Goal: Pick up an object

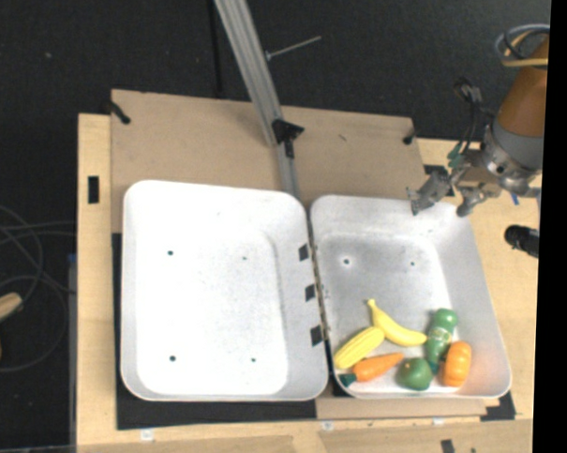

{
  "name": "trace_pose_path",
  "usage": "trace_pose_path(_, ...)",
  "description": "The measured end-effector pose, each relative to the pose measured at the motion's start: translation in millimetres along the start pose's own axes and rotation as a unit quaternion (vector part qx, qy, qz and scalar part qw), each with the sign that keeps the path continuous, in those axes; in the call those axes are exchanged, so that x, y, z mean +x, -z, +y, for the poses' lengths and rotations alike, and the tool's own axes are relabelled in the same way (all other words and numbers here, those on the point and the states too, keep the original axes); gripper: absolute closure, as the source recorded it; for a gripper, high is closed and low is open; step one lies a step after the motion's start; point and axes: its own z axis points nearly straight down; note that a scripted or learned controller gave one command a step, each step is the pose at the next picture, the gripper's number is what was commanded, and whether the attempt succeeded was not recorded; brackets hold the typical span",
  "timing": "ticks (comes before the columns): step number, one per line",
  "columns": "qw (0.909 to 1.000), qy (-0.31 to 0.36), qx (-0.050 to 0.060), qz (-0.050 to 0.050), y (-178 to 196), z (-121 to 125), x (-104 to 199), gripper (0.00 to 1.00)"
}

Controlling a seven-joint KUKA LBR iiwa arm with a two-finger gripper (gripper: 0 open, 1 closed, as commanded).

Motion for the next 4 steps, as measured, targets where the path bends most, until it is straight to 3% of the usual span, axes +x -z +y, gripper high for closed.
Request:
trace_pose_path(2, 1.0, 0.0, 0.002, 0.0, -111.7, -8.7, -3.8, 0.0)
trace_pose_path(3, 1.0, 0.0, -0.001, -0.001, -97.8, -7.3, -4.8, 1.0)
trace_pose_path(4, 1.0, 0.0, -0.003, -0.001, -35.8, -10.4, -9.5, 1.0)
